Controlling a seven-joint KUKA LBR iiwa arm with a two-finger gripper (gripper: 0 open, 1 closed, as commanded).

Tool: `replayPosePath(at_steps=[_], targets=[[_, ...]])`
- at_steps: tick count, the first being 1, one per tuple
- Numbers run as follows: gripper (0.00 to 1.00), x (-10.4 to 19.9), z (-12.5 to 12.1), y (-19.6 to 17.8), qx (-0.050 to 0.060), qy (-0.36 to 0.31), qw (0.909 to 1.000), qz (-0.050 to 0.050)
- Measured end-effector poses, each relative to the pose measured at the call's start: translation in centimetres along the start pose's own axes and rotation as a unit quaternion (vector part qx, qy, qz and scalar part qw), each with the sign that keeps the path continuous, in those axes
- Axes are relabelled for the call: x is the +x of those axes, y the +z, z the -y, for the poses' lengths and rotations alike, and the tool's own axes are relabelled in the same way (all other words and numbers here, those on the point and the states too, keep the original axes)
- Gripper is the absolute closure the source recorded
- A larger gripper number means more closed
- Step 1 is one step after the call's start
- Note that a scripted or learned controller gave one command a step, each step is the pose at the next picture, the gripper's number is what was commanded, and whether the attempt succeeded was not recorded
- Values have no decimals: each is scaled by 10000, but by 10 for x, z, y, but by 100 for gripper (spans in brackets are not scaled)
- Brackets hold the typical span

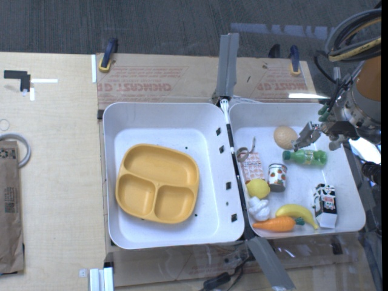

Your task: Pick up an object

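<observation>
The small green plastic bottle [306, 157] lies on its side in the right-hand white bin [348, 180], lengthwise across it, just right of the tan egg-shaped object [284, 136] and near the bin's far right wall.

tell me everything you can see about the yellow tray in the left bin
The yellow tray is a rounded-corner plate, plastic by its look, moulded into three compartments: one long one along the far side and two smaller ones nearer the camera. It lies flat, right side up, slightly rotated, on the floor of the left bin. Nothing sits in it.
</observation>
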State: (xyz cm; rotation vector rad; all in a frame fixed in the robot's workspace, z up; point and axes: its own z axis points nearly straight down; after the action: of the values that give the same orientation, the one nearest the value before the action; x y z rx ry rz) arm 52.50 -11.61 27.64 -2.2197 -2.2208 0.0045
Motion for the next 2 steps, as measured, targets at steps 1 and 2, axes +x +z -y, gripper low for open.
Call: replayPosePath(at_steps=[1,2], targets=[[0,1,-47,62,2,55,10000,2],[0,23,7,124,-2,-991,9951,-3]])
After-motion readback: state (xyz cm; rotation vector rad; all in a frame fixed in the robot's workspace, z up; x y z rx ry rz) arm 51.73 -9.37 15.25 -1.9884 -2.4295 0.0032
